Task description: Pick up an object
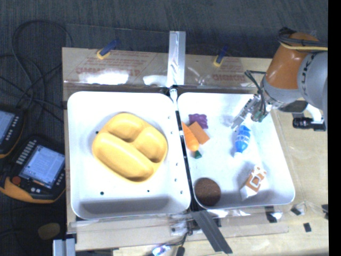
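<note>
Though the fingers are too small and blurred to tell whether they are spread or pressed together, the gripper (244,115) hangs in the upper right of the frame, just above a blue object (242,140) lying in the right bin (282,159). Further out lie an orange block (195,134), a purple piece (198,119), a brown ball (207,190), and a yellow object (129,145) in the left bin (80,196).
</note>
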Robot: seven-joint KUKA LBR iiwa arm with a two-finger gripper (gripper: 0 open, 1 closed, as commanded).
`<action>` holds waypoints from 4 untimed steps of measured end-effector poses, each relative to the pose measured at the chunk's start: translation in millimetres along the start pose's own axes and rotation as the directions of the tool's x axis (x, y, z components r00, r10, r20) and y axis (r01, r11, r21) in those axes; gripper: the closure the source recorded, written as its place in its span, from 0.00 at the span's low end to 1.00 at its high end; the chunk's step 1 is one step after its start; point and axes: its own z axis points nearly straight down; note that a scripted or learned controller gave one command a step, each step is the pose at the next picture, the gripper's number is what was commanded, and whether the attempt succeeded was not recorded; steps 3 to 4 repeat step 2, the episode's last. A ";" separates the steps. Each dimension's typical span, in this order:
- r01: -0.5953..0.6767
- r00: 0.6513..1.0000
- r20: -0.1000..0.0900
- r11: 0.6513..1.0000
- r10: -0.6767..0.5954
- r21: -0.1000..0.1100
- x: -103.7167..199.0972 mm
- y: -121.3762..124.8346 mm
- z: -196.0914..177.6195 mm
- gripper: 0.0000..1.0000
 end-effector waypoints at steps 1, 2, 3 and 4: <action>0.001 1.000 0.003 1.000 -0.001 -0.002 -0.4 1.5 -10.1 1.00; -0.159 0.987 -0.011 0.987 0.159 0.011 70.3 20.4 -146.6 1.00; -0.159 0.987 -0.011 0.987 0.159 0.011 70.3 20.4 -146.6 1.00; -0.159 0.987 -0.011 0.987 0.159 0.011 70.3 20.4 -146.6 1.00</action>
